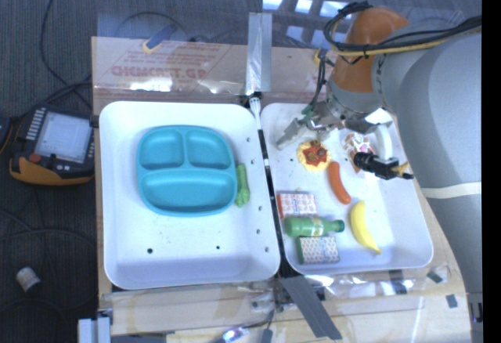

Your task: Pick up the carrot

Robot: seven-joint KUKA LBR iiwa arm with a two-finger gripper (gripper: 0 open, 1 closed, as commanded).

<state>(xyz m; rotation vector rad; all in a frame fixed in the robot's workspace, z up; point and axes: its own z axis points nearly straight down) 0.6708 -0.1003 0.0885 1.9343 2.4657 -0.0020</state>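
Claw (301, 128) low over the right white bin's (407, 212) far-left corner — fingers spread apart, gripping nothing. Slim orange carrot (339, 182) lies mid-bin, well clear of it, just below a small round pizza toy (314, 154) — yellow banana (362, 225) close by, green bottle (311, 225) lower left.

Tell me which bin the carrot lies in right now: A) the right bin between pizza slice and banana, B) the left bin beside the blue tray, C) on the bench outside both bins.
A: the carrot lies in the right bin, below the pizza slice and above the banana.
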